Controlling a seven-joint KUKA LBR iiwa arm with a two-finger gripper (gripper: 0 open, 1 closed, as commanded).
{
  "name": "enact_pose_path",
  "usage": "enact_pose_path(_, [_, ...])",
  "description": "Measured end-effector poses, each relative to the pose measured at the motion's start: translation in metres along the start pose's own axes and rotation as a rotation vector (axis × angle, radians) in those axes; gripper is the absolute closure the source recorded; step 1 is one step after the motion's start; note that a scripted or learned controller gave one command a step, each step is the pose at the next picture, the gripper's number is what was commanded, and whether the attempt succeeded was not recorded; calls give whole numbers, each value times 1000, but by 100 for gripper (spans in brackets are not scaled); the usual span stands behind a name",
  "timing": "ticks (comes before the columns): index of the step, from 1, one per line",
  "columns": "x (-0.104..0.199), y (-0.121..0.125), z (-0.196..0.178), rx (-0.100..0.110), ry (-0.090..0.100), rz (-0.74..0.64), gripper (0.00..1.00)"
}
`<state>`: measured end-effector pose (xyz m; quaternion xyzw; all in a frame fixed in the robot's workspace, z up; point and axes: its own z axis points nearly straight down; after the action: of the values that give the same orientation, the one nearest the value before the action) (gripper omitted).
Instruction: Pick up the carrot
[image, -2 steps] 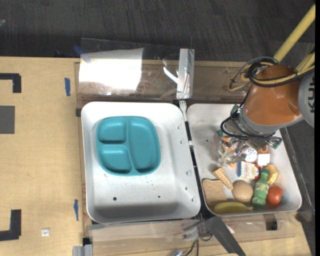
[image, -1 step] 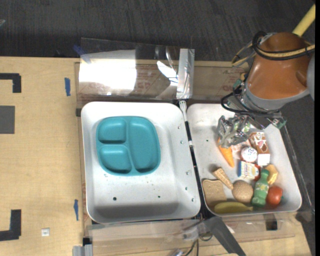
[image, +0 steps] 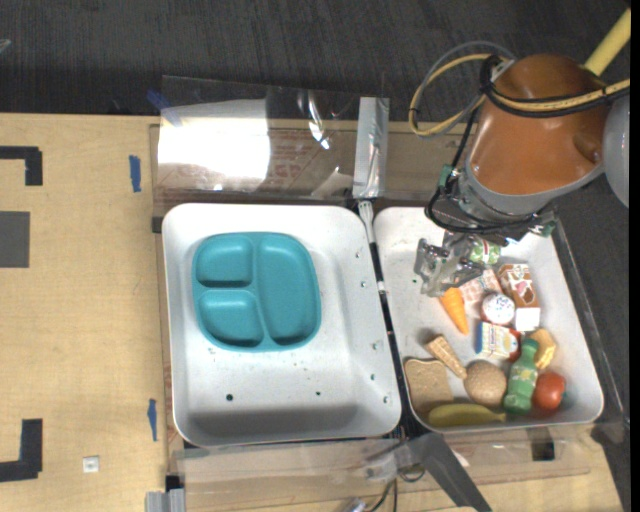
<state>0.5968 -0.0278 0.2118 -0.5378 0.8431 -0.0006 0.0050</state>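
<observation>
Gripper (image: 443, 268) hangs low in the right bin (image: 578, 330), its metal tip just above the carrot (image: 456, 309); whether it is released or clenched cannot be told. Carrot lies among a cluster of toy foods: bread slice (image: 427, 378), pickle (image: 462, 412), tomato (image: 549, 392), small cartons. Left bin (image: 345, 380) holds a teal divided plate (image: 257, 289); both bins sit on a light wooden bench (image: 80, 300) marked with black and blue tape, with a clear plastic sheet (image: 260, 150) behind and dark floor beyond.
</observation>
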Motion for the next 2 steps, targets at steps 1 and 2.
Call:
enact_pose_path(1, [52, -5, 27, -10, 2, -609, 100])
enact_pose_path(2, [15, -2, -24, -3, -1, -917, 100])
